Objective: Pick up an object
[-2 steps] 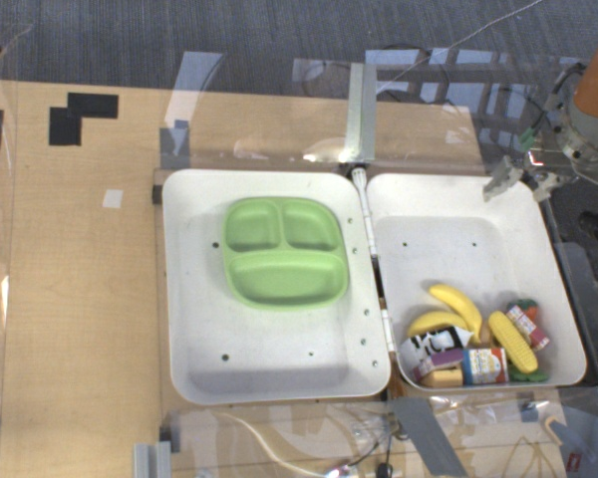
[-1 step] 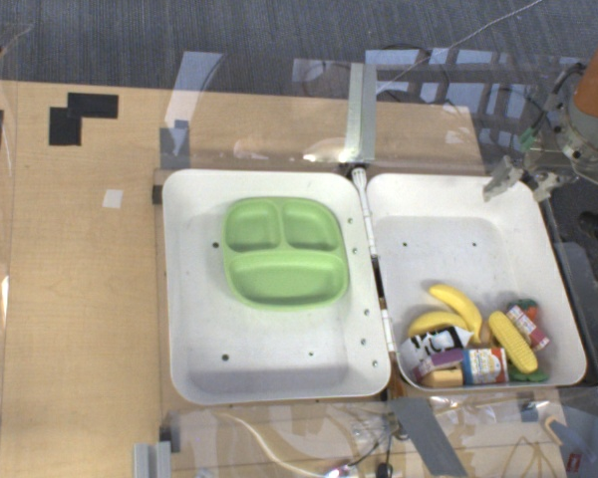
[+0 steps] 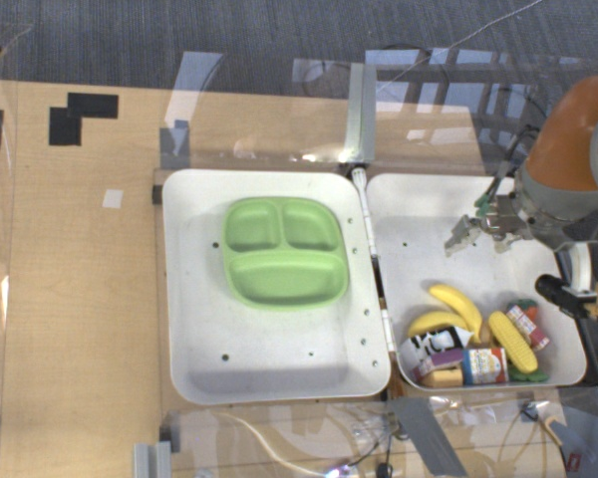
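White right bin [image 3: 409, 217] below — gripper [image 3: 475, 230] hangs above its bare floor; fingers spread, pinching nothing.

Two bins sit side by side on a bench [image 3: 70, 267]. A divided plate [image 3: 284, 251] lies in the left bin [image 3: 194, 357]; bananas [image 3: 456, 309] and packets cluster in the right bin's [image 3: 414, 217] near corner.

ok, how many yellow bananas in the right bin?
2. One curved yellow banana lies mid-bin; a second yellow banana sits just below-left, touching it, partly covered by a black-and-white item. More may be hidden.
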Robot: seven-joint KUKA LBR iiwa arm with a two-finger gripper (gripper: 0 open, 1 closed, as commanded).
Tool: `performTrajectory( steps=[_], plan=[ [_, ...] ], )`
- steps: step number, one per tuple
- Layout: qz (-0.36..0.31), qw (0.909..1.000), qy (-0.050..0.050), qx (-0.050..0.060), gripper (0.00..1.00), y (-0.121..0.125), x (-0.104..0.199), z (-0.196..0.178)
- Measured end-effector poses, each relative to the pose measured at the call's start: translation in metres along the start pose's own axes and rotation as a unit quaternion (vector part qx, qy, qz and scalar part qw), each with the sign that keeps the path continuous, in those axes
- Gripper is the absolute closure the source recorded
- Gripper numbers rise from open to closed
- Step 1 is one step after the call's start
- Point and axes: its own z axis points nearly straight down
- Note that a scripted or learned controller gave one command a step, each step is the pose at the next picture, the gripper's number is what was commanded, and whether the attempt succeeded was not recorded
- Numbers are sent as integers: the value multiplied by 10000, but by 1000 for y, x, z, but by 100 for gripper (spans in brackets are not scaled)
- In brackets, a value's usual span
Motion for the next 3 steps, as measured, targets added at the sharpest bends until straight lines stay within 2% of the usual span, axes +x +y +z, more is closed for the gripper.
performTrajectory(
  steps=[1,2,3],
  plan=[
    [197,9998,-8,-56,0,-64,43,55],
    [190,9998,3,-90,100,-61,45,43],
    [982,9952,4,-13,100,-52,101,-63]
  ],
)
